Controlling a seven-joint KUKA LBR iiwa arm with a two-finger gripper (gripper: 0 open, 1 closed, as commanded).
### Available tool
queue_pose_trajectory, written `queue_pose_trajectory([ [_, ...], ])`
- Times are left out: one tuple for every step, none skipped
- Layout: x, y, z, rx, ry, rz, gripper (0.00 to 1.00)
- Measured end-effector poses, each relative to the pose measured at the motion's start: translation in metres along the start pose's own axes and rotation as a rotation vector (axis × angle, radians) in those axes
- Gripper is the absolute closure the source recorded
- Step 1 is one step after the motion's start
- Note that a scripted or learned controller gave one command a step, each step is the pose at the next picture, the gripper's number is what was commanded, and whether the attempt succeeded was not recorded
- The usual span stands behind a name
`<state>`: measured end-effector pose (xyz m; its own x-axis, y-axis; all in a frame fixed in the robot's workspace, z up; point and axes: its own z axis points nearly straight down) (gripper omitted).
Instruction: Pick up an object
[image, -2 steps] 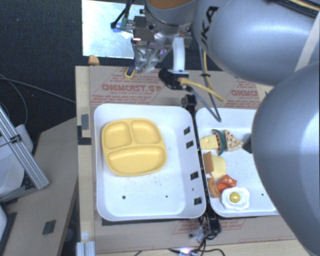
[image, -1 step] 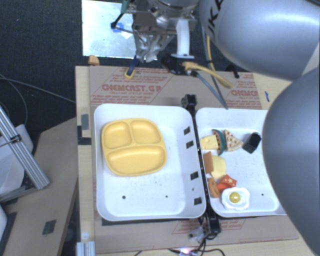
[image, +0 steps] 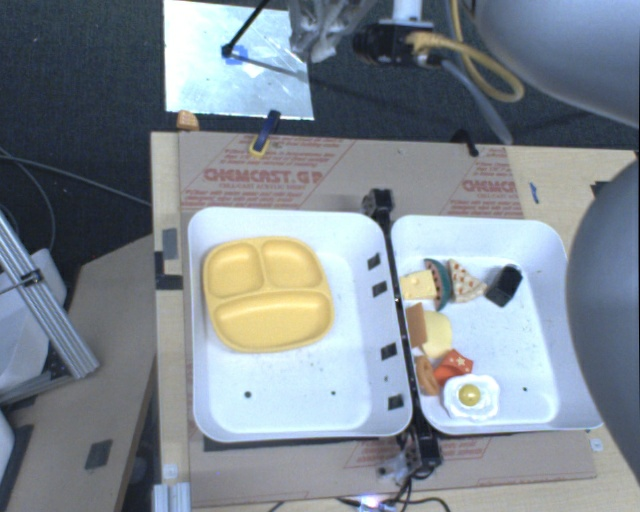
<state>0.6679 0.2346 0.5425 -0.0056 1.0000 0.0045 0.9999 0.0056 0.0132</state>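
Your arm (image: 600, 290) looms blurred over the right bin's (image: 545, 245) edge; I cannot tell the gripper's state. The toy food (image: 445, 330) lies along that bin's left side, untouched.

The right bin (image: 540, 330) has a little pile of toy food along its left side: a pizza slice (image: 462, 281), some cheese wedges (image: 432, 330), a fried egg (image: 471, 396) lying flat near the front, plus a small black block (image: 504, 284) just beside the pizza.
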Motion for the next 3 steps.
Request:
queue_pose_trajectory([
  [0.002,-0.103,0.004,0.013,-0.001,-0.003,1.00],
  [0.000,-0.146,0.089,0.021,-0.007,0.000,1.00],
  [-0.001,-0.187,0.219,0.027,-0.010,0.004,1.00],
])
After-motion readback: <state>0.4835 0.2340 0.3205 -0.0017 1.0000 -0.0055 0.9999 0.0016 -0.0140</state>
